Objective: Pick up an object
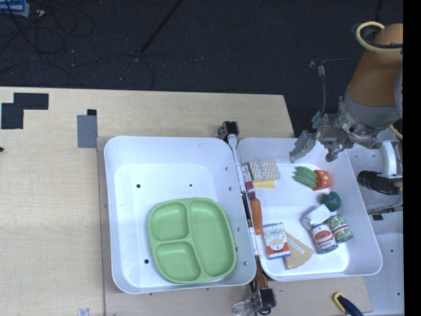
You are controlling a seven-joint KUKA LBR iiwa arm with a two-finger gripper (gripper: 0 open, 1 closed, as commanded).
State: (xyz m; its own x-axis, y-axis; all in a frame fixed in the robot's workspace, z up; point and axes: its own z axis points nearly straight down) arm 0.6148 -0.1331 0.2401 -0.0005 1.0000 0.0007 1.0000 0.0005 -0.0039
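jaws (317,147) spread, nothing betw. them; above right bin (368,259) w/ toys.

Two bins sit side by side on the desk (52,196). The left bin (125,157) holds a divided plate (191,240) in its near half. Right of that plate, across the shared rim, the right bin (365,249) holds a box (264,170) at the far side, a toy vegetable (312,177) further right, and cans (327,232) and a carton (275,239) nearer. The gripper (317,147) hangs above the right bin's far edge.
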